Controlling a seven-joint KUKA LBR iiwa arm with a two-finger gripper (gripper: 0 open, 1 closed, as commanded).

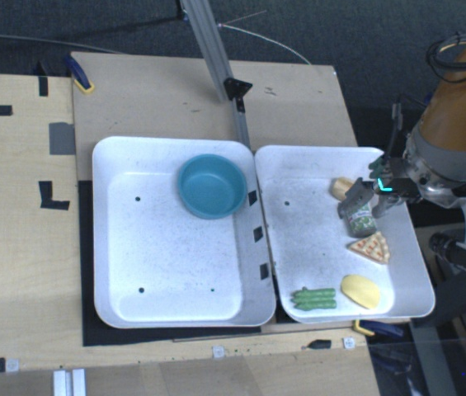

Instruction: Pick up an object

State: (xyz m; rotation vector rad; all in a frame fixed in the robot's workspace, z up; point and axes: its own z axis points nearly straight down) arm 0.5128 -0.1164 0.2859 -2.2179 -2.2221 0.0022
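Observation:
My gripper [359, 207] is low over the right bin [298, 221], near its right side. Directly under its tip lies a small grey-green object [364, 222], partly hidden by the gripper. A tan piece [341, 187] sits just up and left of the gripper. A pizza-slice toy [370, 247] lies just below it. Further toward the front edge are a yellow lemon-like object [360, 290] and a green bean pod [313, 298].
A blue bowl [211, 186] sits at the back of the left bin [134, 254]. A slanted metal pole [208, 31] comes down to the bins' shared back edge. The arm's orange-banded body [451, 118] stands over the right bin's right rim.

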